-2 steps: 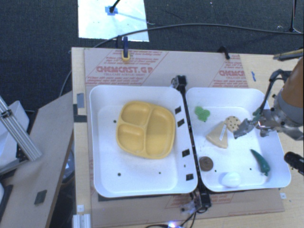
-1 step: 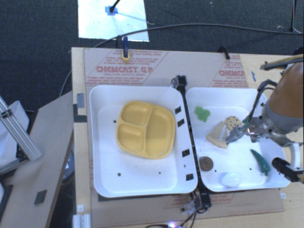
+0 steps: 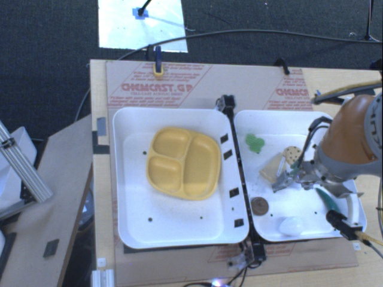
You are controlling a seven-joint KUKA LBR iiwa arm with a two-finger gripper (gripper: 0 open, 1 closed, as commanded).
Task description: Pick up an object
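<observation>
Over on the left, the left bin [image 3: 128,160] carries a yellow divided plate [image 3: 182,162] lying flat near its middle, well apart from any action. Crossing the black divider [image 3: 234,160] between the bins, we come into the right bin [image 3: 272,137], where the pickings are: a small green piece [image 3: 255,142] up near the top, a brown disc [image 3: 259,205] low by the divider, a white rounded lump [image 3: 291,225] near the bottom edge, and a pale tan block [image 3: 272,170] with a speckled round cracker-like piece [image 3: 292,155] just beside it. And here is the arm [image 3: 353,139], reaching in from the right, with the gripper [image 3: 285,180] low and right up against the tan block, the likeliest target. Whether its tips are spread or closed, I cannot tell from this slant, and nothing clearly sits between them. The danger from here: the block looks tilted and the tool meets it at its edge, so a close could nudge it away or pinch only a corner and lose it on the lift. The speckled piece sits close enough to get knocked, and a green-handled tool [image 3: 328,199] lies under the wrist.
</observation>
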